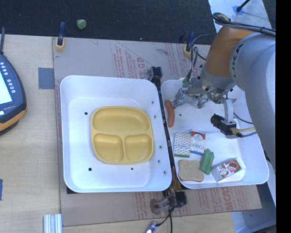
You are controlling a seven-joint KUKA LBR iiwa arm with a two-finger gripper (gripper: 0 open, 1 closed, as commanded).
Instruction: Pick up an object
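The tool (191, 100) hung low over the far end of the right shallow white bin (254, 178), near the slim orange-red sausage (170, 113) lying against the left wall; its grip could not be made out. A descent there risked striking the wall or nudging the sausage aside. The small cartons (190, 143) lay closer to the camera.

High slanted overhead of both bins (68, 130)
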